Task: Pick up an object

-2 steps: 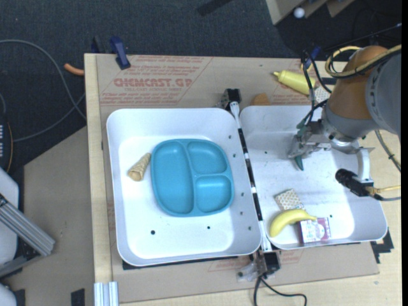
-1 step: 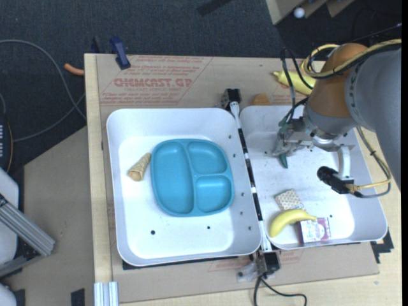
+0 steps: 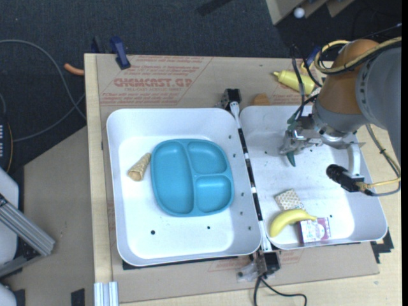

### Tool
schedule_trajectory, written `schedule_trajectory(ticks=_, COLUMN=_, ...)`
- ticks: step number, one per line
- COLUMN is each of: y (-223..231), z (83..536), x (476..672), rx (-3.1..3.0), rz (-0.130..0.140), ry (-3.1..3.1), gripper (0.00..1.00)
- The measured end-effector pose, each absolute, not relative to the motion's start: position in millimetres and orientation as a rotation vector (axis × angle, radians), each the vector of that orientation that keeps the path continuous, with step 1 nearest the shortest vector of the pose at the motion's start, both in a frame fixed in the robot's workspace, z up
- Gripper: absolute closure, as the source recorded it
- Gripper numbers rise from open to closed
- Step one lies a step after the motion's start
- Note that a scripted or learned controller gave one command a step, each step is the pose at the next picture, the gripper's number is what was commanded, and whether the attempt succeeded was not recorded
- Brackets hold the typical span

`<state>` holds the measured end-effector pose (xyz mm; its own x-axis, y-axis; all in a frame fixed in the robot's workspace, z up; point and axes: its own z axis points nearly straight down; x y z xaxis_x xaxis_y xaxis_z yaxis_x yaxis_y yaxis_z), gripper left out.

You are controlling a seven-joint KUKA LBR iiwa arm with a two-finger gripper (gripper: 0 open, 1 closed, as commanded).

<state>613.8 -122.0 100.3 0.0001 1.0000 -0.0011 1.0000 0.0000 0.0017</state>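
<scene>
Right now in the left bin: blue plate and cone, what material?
Blue divided plate: likely moulded plastic; smooth, uniform colour, soft sheen, rounded compartments. Cone: tan with a faint waffle pattern; probably toy plastic or foam, too small to tell.

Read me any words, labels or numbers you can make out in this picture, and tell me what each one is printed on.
"CHEMCAST GP": large red letters on the brown board under the bins, near its top edge.
Smaller red lines above and below that name on the same board: too blurred to read.
Print on the small purple and white box beside the banana in the right bin: too small to read.
</scene>
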Motion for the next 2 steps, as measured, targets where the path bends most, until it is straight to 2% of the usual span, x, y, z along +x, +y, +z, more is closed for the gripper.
schedule_trajectory(ticks=1, y=-126, z=193, x=564.5, rx=2.221, rz=0.000, ry=2.219, gripper=1.00)
schedule_trajectory(ticks=2, y=-113, z=202, x=627.3, rx=2.219, rz=0.002, ry=2.221, gripper=1.00)
